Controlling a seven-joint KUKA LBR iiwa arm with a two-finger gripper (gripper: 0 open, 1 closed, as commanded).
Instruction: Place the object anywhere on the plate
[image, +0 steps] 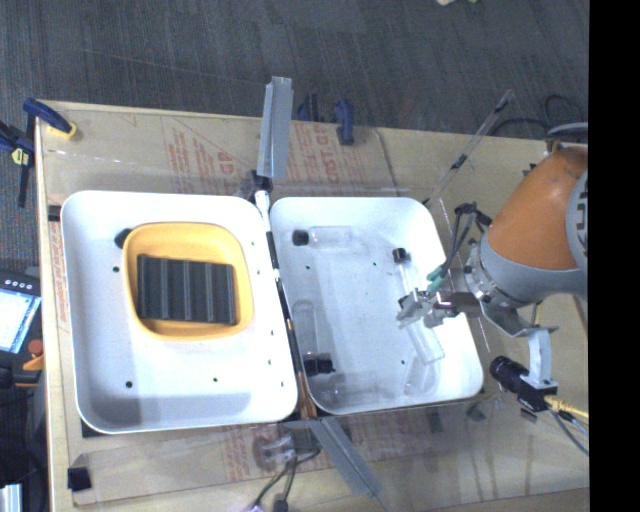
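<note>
A yellow plate (186, 240) with rounded corners lies in the left bin (100, 380). A dark grey ribbed slab (188, 288) rests flat on the plate's middle. My gripper (418, 305) hangs low over the right side of the right bin (350, 390), far from the plate. The grey arm with its orange band (538, 215) comes in from the right behind it. What lies under the gripper is hard to make out.
Several clear, see-through pieces lie in the right bin, one near its back wall (330, 238), one by its left wall (305, 325), one below the gripper (430, 348). Small black bits (299, 237) sit near them. A metal bar (275, 125) stands behind the bins.
</note>
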